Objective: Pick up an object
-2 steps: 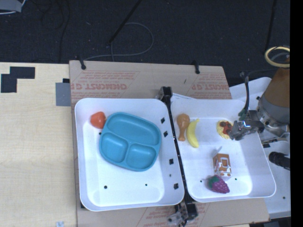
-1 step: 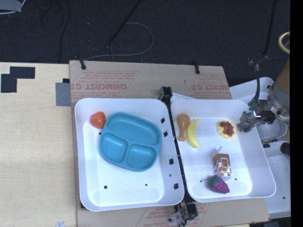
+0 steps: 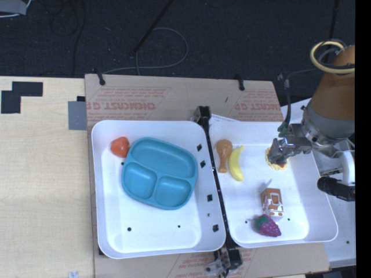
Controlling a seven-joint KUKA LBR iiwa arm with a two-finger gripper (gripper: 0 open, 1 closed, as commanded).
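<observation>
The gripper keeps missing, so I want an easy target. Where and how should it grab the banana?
Grip the banana across its middle, coming straight down from above. It lies flat in the right bin with its length running up and down the view, so the fingers should close left to right. The drumstick sits close on its left, leaving little room.

a small yellow-and-orange object (image 3: pixel 277 160) lies near the right bin's (image 3: pixel 301 234) far edge, partly hidden by the gripper (image 3: pixel 282 150).
</observation>
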